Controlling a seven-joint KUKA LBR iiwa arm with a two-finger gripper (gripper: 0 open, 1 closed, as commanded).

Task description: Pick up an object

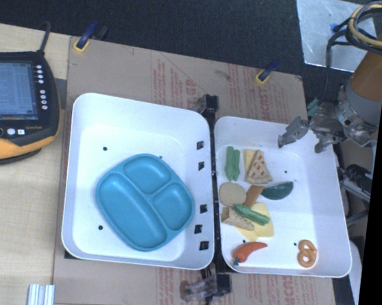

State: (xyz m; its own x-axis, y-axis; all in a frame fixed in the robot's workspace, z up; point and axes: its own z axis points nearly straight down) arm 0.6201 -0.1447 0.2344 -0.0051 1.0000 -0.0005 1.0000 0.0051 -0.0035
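Two shallow white bins sit side by side: the left bin (82, 169) holds a blue divided plastic plate (145, 201), the right bin (324, 192) a cluster of small toy food pieces (249, 197) left of centre. The two-finger gripper (309, 136) hangs spread and empty over the right bin's far edge.

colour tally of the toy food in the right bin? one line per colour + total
Right bin, some pieces overlap, so approximate:
Green: 3 (pod, dark leaf, bean)
Yellow: 2 (pizza wedge, cheese slice)
Tan/brown: 3 (round piece, stick, pretzel)
Red: 1 (chili)
Total: 9
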